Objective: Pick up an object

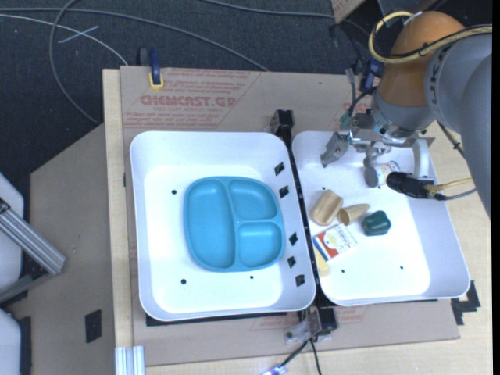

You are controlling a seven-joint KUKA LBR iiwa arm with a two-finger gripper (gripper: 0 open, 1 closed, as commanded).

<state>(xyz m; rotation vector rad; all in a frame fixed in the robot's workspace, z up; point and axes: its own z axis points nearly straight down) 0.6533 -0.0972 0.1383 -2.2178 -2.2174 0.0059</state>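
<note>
White plastic makes up both shallow bins on the table [117, 233]. The left bin [156, 272] holds a light-blue divided plate [233, 223] lying flat near its middle. The right bin [422, 276] carries the loose items: a tan wooden cylinder [326, 207] on its side, a smaller tan cone-shaped block [353, 214] just beside it, a dark green rounded object [376, 223] near that to the right, and a flat white card with red and blue print [334, 242] lying below them, close to the divider between the bins.

The grey arm [461, 69] with its orange band [414, 61] comes in from the right, and the gripper [351, 151] hangs over the far end of the right bin, its fingers spread apart with nothing between them. One finger [331, 151] points toward the bin's left wall, the other [371, 172] toward the items. The cluster sits a little nearer the camera than the gripper, apart from it.

By my reading, this is the approach step: nothing is grasped yet. The next move would call for shifting the gripper toward the cluster, centring over one piece, most plausibly the cylinder or the green object since they stand proud of the floor, then descending with fingers straddling it before closing. The pieces lie close together, so a neighbour could get nudged; the flat card looks hardest to pinch.
</note>
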